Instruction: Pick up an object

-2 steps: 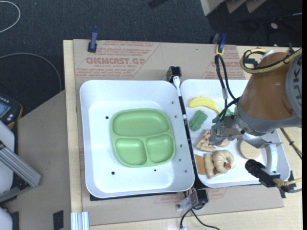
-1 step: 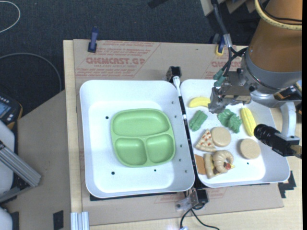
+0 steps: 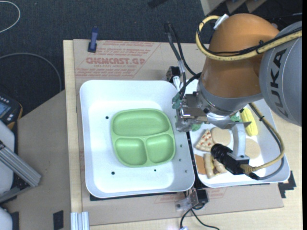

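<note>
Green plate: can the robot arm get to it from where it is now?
Probably yes. The green plate lies alone in its bin with nothing over it, and the arm hangs over the neighbouring bin, close beside.

Arm [image 3: 283, 66] enters from the view's right edge. The big grey link is at upper right, with part of the KUKA lettering showing. Orange band [image 3: 237, 37] sits right above the wrist, domed, facing the camera and covering most of what's below it. Wrist [image 3: 225, 102] under the band is grey, axis roughly straight down, so the camera looks nearly along the tool. Gripper [image 3: 191, 115] pokes out at the wrist's lower left: metal housing, sitting low, a little left of the wrist axis. Its lower end is hidden from this angle.
</note>
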Controlling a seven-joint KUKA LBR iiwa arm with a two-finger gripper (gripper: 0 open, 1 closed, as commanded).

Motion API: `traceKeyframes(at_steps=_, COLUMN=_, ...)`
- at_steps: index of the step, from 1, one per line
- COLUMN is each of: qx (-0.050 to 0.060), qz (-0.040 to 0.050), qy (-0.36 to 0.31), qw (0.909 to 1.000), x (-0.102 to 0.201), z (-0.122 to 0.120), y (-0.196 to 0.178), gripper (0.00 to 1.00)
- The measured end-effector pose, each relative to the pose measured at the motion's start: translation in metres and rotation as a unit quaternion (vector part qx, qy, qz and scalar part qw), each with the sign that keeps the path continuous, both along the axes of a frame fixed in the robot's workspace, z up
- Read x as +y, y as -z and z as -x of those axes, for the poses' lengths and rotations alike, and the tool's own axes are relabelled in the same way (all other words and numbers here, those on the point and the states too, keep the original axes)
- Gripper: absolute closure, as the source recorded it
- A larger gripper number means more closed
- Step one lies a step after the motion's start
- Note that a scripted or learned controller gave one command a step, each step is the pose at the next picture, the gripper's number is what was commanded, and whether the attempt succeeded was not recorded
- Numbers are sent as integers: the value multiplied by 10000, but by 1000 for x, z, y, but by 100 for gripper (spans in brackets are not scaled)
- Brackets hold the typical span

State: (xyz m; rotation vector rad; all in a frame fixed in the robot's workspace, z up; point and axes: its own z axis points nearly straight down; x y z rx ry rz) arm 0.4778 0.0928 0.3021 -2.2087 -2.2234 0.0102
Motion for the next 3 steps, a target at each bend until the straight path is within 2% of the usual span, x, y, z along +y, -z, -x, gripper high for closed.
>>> traceKeyframes(at_steps=1, qx=-54, qz=3, qy=30, qw=10000, x=-4, z=-2, y=-15, gripper=100)
traceKeyframes(at_steps=2, qx=-11, qz=14, qy=52, qw=10000, x=-26, z=-28, y=51, gripper=100)
traceKeyframes(at_steps=3, qx=-131, qz=0, qy=40, qw=9999, x=-52, z=-26, y=-76, gripper=100)
